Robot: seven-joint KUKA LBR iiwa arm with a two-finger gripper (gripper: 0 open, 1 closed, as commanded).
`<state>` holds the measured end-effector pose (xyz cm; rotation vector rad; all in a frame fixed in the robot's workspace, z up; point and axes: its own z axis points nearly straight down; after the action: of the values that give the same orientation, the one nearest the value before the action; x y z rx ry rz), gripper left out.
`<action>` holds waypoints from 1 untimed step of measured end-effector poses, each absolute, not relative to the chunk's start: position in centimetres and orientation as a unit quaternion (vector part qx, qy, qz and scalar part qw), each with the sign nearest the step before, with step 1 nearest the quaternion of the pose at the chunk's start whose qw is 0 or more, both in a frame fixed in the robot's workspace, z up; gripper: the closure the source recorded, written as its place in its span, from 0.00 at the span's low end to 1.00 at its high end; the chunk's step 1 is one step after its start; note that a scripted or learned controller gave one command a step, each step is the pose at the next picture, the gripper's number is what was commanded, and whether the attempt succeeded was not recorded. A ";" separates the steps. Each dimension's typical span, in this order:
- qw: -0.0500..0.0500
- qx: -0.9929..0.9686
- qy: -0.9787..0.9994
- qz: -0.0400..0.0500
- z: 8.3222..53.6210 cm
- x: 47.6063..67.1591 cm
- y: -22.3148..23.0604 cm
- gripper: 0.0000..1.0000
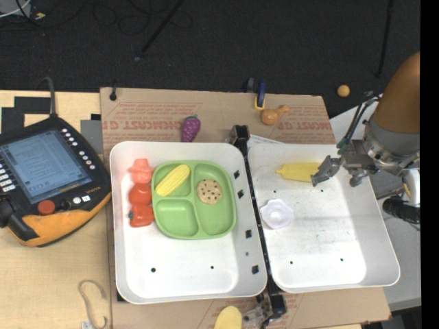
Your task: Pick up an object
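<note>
Dark floor (206, 33) up top with cables trailing, a pale wooden bench (48, 279) below, cardboard sheet (212, 112) perhaps taped down.

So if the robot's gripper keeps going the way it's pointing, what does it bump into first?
Probably the yellow toy. The gripper points left, just beside it in the right bin, though its height above it is unclear.

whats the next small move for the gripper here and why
Probably a short shift toward the view's left and down, to bring the gripper over the yellow piece in the right bin. The gripper sits just beside that piece's right end, and it is the closest object.
</note>
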<state>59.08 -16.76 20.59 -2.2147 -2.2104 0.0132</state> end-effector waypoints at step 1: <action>0.000 -0.707 -0.707 0.000 21.4 59.4 -16.8 0.00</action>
<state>59.36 -16.81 21.39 -2.2213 -2.2209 0.0009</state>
